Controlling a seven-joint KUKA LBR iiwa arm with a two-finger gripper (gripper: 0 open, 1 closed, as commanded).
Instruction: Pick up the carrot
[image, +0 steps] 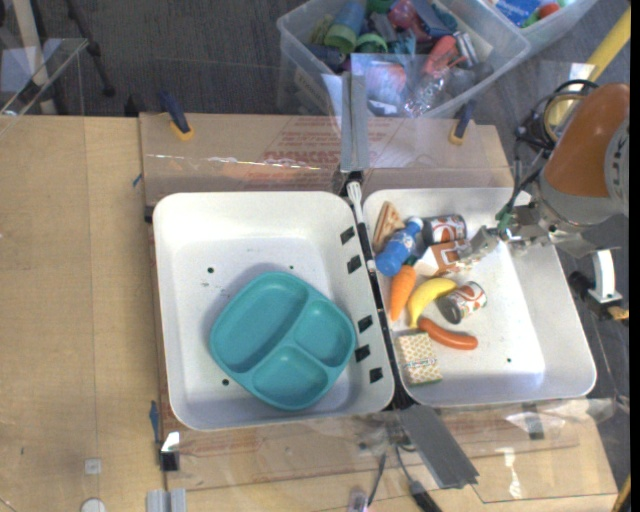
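The orange carrot (401, 291) lies in the right bin (540, 340), near its left wall, pointing up and down the view. A yellow banana (432, 296) touches its right side and a blue bottle (397, 252) lies just above its top end. My gripper (479, 244) hangs over the upper middle of the right bin, above and to the right of the carrot, close to a red and white can (444, 231). Nothing shows between the gripper and the carrot but the banana and the cans.
Around the carrot the right bin also holds a second can (466, 298), a red sausage (449, 336), a tan cracker (418, 358) and a sandwich wedge (385, 222). A teal divided plate (283, 340) sits in the left bin (190, 300). A clear tub of toys (400, 40) stands behind.
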